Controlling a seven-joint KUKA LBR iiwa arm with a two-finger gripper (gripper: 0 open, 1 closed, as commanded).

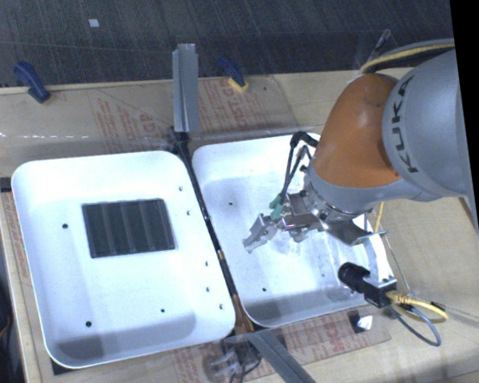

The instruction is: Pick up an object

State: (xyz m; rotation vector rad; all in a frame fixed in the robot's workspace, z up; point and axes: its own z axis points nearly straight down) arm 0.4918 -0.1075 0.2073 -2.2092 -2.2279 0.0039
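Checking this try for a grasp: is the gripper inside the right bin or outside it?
Inside. The gripper sits over the floor of the right bin, within its rim, near the middle. Whether it holds anything: cannot tell.

"KUKA" on the arm (425, 135)

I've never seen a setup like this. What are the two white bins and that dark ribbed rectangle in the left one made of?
The bins look like moulded plastic: smooth, glossy white with rounded corners and soft glare. The dark ribbed rectangle looks matte, dark grey, with parallel ridges, perhaps rubber or plastic; the view leaves that open.
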